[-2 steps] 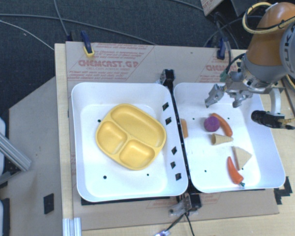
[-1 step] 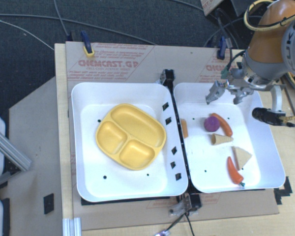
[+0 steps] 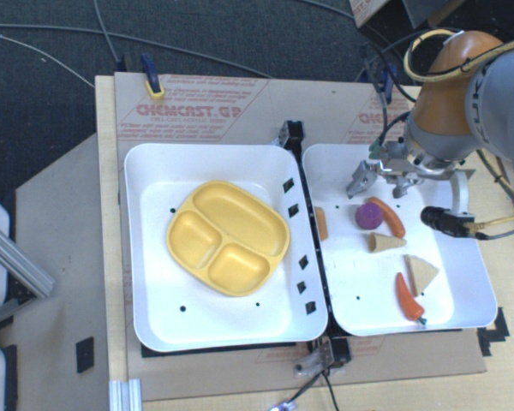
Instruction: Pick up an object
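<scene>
The jaws stand apart with nothing between them; the gripper (image 3: 379, 180) hangs over the back of the right bin (image 3: 475, 315). The left bin (image 3: 141, 255) holds a yellow divided plate (image 3: 228, 237). Nearest the gripper is the purple ball (image 3: 368, 216), just in front of it and touching an orange sausage (image 3: 389, 217) that runs diagonally toward the front right. Further forward lie two tan wedges and a carrot (image 3: 407, 296). The wrist hides the fingers' upper parts.
</scene>
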Tool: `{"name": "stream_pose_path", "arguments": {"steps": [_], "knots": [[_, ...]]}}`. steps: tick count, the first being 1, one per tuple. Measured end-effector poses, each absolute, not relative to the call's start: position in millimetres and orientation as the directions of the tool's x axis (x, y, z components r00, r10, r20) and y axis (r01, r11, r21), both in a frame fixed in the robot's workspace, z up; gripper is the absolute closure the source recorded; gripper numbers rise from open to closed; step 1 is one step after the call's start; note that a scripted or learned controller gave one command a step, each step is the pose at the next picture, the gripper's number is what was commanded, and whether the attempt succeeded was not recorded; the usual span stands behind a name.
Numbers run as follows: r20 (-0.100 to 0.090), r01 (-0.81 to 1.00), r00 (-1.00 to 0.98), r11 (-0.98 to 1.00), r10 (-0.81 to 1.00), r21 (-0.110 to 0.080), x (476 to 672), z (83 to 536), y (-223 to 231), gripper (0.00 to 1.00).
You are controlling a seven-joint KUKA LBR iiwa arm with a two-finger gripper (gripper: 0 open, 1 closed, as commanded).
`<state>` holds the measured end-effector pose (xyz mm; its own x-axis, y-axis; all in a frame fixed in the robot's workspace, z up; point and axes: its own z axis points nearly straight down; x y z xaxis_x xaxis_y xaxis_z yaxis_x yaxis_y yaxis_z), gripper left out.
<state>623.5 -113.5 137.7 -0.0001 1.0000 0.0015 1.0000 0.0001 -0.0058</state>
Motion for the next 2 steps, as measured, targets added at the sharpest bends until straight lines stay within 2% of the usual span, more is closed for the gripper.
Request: {"name": "stream_pose_path", "arguments": {"steps": [1, 2], "knots": [[0.000, 1.000, 0.000, 0.000, 1.000, -0.003, 623.6, 86, -113, 0.00], [0.001, 1.000, 0.001, -0.001, 1.000, 0.001, 624.4, 99, -113, 1.00]]}}
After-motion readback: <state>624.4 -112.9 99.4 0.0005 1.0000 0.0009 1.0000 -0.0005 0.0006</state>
